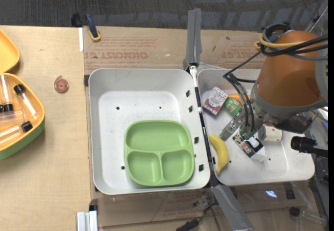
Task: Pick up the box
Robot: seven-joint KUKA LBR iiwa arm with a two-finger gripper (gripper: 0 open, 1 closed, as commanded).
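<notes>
Camera view shows the gripper [241, 136] low over the middle of the right bin [292, 170], under the arm's orange band. Whether it is spread or pressed together cannot be told from this angle, and nothing can be seen held in it.

The box [215, 100], purple and white, lies in the far left corner of that bin, close to the wall shared with the left bin [104, 136]. It is apart from the gripper.

The main risk is a grab on the wrong thing. A small black-and-white item [254, 146] sits just beside the gripper, and a white cup [272, 133] is near it. The box itself has a green packet [233, 105] right next to it. With the bin wall on its other side, a descent there could strike the wall or pinch the packet as well. A glancing grip could also let the box slip out.

By count there are two bins, one box, one banana [220, 152], one green packet, one white cup, one small black-and-white item, and one green plate [159, 152] with three compartments in the left bin.
</notes>
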